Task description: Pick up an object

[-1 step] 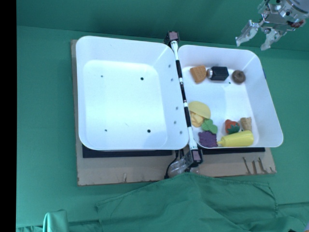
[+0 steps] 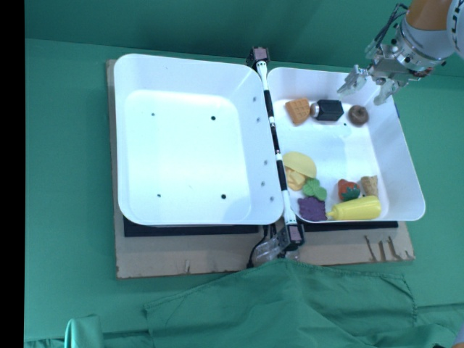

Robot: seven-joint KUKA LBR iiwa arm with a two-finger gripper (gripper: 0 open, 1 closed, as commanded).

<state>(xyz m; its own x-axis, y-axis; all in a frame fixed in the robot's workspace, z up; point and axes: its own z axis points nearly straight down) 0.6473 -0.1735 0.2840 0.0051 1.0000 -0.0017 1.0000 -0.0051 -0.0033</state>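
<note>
My metal two-finger pincer (image 2: 373, 78) is open, holding nothing | small round brown toy (image 2: 357, 114) sits just below my pincer in the shallow white right bin (image 2: 406, 172) | I should drop straight down, then squeeze gently.

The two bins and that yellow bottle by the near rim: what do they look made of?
The bins look like thin moulded plastic, glossy white: rounded corners and a soft sheen. The yellow bottle looks like smooth plastic, probably a toy, given its even colour and highlight. Under the bins, the brown sheet looks like matte cardboard with ragged edges.
</note>
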